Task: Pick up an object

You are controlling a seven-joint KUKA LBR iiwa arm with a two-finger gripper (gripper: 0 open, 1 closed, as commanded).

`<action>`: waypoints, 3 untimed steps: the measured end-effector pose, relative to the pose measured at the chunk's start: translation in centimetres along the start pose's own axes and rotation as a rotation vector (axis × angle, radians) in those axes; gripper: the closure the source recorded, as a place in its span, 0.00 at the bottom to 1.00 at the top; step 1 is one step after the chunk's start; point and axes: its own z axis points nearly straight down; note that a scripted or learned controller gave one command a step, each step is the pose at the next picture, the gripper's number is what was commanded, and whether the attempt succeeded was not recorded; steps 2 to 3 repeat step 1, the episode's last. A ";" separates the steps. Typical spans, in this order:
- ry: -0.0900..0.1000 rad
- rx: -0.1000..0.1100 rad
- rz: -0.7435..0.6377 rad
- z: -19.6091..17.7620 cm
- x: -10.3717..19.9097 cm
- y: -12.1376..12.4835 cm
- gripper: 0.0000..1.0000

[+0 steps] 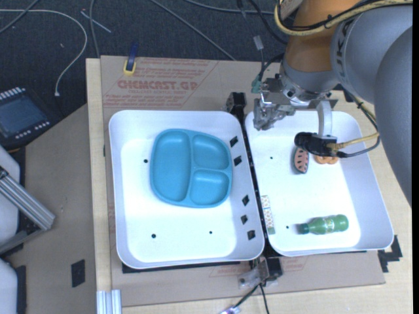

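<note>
Open floor between brush (pixel 302 159) and green bottle (pixel 324 225).

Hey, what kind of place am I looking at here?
Probably a robotics lab bench set up for pick-up trials: a grey and orange robot arm reaches over two white bins, loose cables trail across the floor, and a toy-like green bottle lies in one bin.

Arm (pixel 376 51): broad grey casing, smooth and rounded, matte. Orange band (pixel 321 28) above wrist, bulbous, glossy with highlight. Yellow-and-black cable (pixel 291 8) loops over band's top; thin dark cables run alongside. Wrist below band: grey ring, then a cluster of small metal parts and wires. Gripper (pixel 265 118): silvery metal, narrow, with bare mechanical fittings; detail too fine to resolve.
</note>
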 end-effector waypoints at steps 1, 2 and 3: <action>-0.001 -0.004 0.002 -1.5 5.5 0.4 1.00; -0.001 -0.004 0.002 -1.5 5.5 0.4 1.00; -0.001 -0.004 0.002 -1.5 5.5 0.4 1.00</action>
